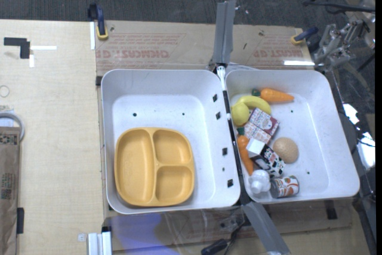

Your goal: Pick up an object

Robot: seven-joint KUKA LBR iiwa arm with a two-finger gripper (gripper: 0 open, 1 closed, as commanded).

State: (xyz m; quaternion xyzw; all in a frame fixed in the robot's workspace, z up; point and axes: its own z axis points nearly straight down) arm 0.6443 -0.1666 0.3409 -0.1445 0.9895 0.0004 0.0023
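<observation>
The right bin (319,128) holds a pile of toy groceries along its left side. An orange carrot (276,94) lies at the back, with a yellow banana (253,104) and a yellow lemon (239,116) just in front of it. A pink and red carton (261,124) sits mid-pile, beside a brown egg-shaped item (286,150). A second orange carrot (243,157) rests against the bin's left wall. Toward the front are a black and white carton (271,160), a whitish crumpled item (258,182) and a small can (285,187) lying on its side.
The left bin (161,89) holds a yellow divided plate (155,165) at its front left. A grey post (224,33) rises behind the seam between the bins. Clamps (98,24) sit on the cardboard behind. Cables and metal hardware (343,39) crowd the back right.
</observation>
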